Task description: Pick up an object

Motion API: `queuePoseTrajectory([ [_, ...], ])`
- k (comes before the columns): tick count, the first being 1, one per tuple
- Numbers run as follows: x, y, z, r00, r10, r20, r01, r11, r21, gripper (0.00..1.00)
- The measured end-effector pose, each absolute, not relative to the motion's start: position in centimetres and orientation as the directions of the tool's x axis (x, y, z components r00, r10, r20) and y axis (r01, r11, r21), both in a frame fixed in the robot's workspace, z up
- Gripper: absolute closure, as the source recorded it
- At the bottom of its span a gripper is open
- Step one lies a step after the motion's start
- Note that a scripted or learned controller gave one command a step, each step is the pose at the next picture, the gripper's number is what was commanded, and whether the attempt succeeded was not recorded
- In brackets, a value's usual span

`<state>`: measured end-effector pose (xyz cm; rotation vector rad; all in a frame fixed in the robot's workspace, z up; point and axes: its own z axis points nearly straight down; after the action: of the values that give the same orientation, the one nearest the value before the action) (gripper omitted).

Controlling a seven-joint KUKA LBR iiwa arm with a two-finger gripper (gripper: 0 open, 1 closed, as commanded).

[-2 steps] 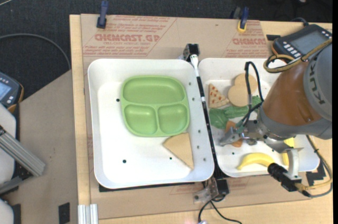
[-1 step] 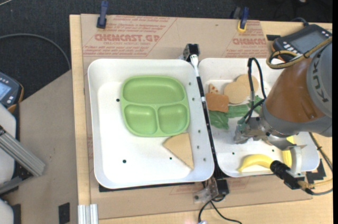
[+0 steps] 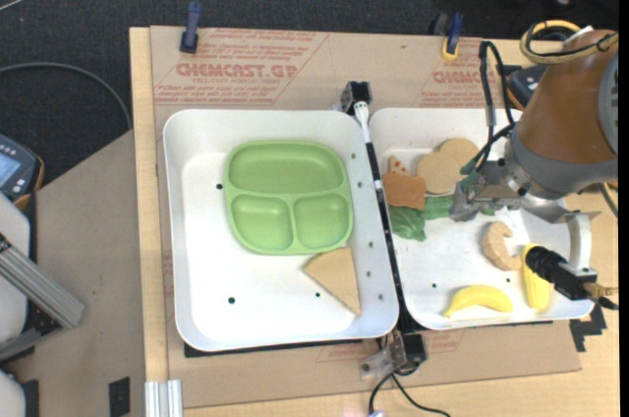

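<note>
My gripper (image 3: 464, 205) hangs low over the middle of the right bin (image 3: 432, 307). Its tip is right beside a green leafy piece (image 3: 408, 222) that lies by the bin's left wall. A brown square piece (image 3: 404, 190) sits just left of the gripper, and a round tan piece (image 3: 447, 161) lies behind it. Toward the front are a pale curved pastry piece (image 3: 500, 246) and a yellow banana (image 3: 479, 300). I see nothing held.
The left bin (image 3: 192, 208) holds a green divided plate (image 3: 290, 196) and a tan wedge (image 3: 337, 278) at its front right. The raised rims between the two bins run just left of the gripper. The arm covers the right bin's far right side.
</note>
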<state>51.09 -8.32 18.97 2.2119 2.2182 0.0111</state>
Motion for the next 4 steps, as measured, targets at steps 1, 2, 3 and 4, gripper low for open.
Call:
queuePoseTrajectory([
  [1,52.5,-1.7,21.4,-0.007,1.0,0.002,1.0,0.007,0.004,1.0],
  [2,54.0,3.2,21.2,-0.005,1.0,0.002,1.0,0.005,0.002,1.0],
  [3,51.6,10.7,30.1,-0.01,1.0,0.005,1.0,0.01,0.008,1.0],
  [4,53.4,13.0,30.6,-0.004,1.0,0.001,1.0,0.004,0.004,1.0],
])
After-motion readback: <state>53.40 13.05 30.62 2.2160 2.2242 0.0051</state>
